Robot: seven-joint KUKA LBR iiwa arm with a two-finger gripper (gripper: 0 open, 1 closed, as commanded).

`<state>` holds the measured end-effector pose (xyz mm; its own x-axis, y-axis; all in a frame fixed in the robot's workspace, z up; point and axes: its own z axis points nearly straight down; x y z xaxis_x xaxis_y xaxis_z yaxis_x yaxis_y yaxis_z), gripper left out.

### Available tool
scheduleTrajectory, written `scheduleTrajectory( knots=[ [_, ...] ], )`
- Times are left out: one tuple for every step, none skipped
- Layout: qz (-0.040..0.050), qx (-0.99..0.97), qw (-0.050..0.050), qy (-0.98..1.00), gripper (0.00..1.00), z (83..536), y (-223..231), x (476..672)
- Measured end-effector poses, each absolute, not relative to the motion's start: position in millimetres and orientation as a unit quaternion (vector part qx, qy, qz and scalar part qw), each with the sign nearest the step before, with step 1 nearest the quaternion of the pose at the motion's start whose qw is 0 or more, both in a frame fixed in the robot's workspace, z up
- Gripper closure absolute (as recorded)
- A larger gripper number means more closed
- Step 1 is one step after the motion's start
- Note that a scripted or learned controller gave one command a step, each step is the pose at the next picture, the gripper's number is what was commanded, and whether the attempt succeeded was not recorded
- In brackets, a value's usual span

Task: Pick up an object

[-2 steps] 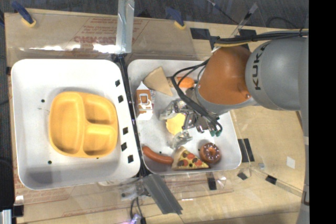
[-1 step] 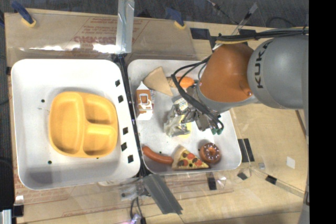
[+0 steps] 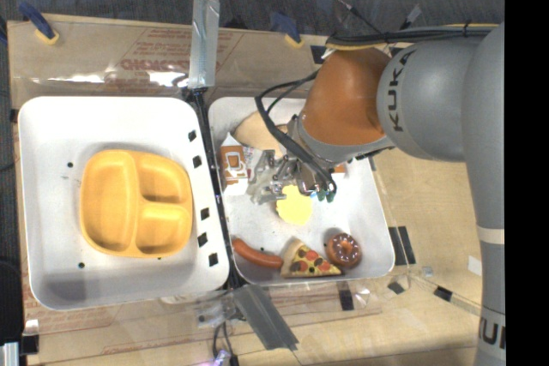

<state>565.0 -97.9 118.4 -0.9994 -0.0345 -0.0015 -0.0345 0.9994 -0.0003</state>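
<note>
My gripper [image 3: 276, 177] hangs low over the middle of the right bin [image 3: 374, 219], under the orange band of the arm. A yellow round toy [image 3: 294, 207] lies just below and right of it. A tan bread-like piece [image 3: 255, 129] sits at the bin's back, partly under the arm. Beside the left wall is a small orange and white item [image 3: 232, 164]. Along the front edge lie a red sausage [image 3: 256, 254], a pizza slice [image 3: 309, 262] and a chocolate doughnut [image 3: 344, 248]. I see nothing clearly held between the fingers.
The left bin [image 3: 43, 176] holds a yellow divided tray [image 3: 135, 203]. A black divider with clips [image 3: 206, 184] separates the two bins. Cables run over the arm's wrist at the back of the right bin.
</note>
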Motion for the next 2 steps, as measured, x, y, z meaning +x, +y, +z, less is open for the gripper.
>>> scheduleTrajectory(
  knots=[
    [-0.0024,-0.012,0.007,1.000,1.00,101,-96,645.1],
    [-0.0013,-0.119,0.006,0.993,1.00,198,-21,646.8]
  ],
)
